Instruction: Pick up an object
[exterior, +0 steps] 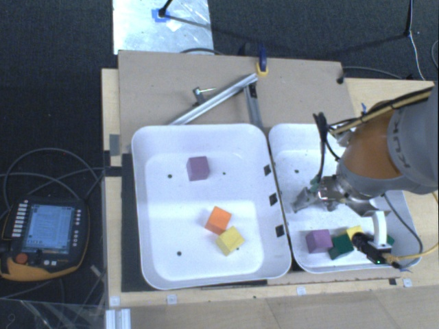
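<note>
Tool (304, 200) over right bin (295, 157), purple cube (318, 240) beside green block (340, 247), both near

a metal bar (216, 100) lies slanted on a brown cardboard sheet (302, 88), above and to the view's left of the gripper (303, 202). farther off in that direction, a shiny foil sheet (161, 19) rests on dark carpet (55, 60). well away from the gripper toward the view's left, off the bench, sits a control pendant (44, 235) ringed by loose cables (27, 166).
</note>
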`<state>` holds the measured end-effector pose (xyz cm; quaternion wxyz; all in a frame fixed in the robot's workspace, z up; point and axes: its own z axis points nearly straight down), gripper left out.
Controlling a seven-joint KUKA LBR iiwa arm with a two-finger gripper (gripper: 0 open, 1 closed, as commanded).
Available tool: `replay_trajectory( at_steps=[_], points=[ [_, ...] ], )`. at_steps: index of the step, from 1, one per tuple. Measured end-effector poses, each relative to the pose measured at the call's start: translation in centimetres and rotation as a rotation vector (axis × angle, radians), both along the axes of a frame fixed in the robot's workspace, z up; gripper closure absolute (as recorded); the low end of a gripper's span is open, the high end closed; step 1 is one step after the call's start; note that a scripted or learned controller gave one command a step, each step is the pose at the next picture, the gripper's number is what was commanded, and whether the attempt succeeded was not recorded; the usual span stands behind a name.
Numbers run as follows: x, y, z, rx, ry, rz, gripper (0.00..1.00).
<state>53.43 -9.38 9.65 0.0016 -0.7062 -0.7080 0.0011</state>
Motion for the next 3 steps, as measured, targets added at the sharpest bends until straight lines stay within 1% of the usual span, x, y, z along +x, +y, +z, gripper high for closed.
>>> replay_trajectory(
  at_steps=[1,2,3],
  points=[
    [0.2,0.0,1.4,-0.001,-0.007,0.002,1.0],
    [0.6,-1.1,6.4,-0.002,-0.01,0.0,1.0],
    [0.1,-0.8,11.1,-0.002,-0.011,0.002,1.0]
  ],
)
